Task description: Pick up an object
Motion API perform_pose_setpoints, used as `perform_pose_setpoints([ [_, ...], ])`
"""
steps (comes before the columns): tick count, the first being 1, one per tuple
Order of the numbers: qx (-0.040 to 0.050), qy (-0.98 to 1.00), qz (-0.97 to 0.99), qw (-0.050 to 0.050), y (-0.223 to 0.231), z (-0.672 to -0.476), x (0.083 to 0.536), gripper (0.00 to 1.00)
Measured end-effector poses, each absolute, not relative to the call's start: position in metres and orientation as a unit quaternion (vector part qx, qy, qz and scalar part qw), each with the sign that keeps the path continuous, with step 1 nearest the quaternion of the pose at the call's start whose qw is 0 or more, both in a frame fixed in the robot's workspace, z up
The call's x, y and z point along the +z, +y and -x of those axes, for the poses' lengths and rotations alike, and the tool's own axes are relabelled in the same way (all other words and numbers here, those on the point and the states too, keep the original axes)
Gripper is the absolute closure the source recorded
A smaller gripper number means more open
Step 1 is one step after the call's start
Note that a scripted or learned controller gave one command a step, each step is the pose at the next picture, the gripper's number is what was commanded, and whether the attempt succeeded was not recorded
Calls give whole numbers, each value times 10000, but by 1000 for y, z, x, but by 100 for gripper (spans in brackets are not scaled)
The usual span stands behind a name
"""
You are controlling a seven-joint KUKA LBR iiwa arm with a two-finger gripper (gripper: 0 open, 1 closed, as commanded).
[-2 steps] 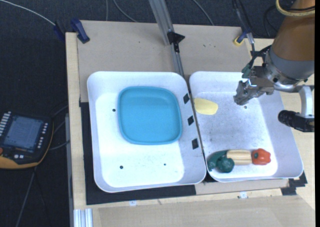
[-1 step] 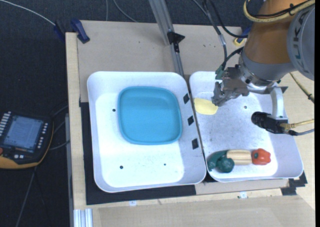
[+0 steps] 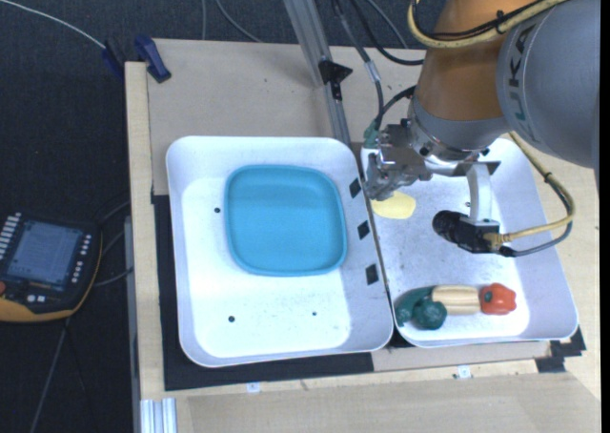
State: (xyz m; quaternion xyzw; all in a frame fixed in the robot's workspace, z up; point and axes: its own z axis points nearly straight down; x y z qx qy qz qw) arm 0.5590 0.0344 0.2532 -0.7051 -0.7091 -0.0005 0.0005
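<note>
My gripper (image 3: pixel 385 176) hangs over the upper left corner of the right bin (image 3: pixel 534 231), close to the wall between the two bins. A pale yellow object (image 3: pixel 397 206) lies on the bin floor directly below it and is partly covered by it. I cannot tell whether they touch. Along the front of the right bin lie a dark green object (image 3: pixel 420 311), a beige cylinder (image 3: pixel 456 299) and a red tomato-like piece (image 3: pixel 497 298), side by side.
The left bin (image 3: pixel 195 259) holds a blue square dish (image 3: pixel 285 219). A black fitting with a yellow cable (image 3: pixel 465 230) hangs from the arm over the middle of the right bin. A metal pole (image 3: pixel 307 21) rises behind the bins.
</note>
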Motion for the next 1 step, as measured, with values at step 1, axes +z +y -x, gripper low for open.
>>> perform_pose_setpoints([
  [1,-5,-7087,7055,4,90,-570,255,100],
])
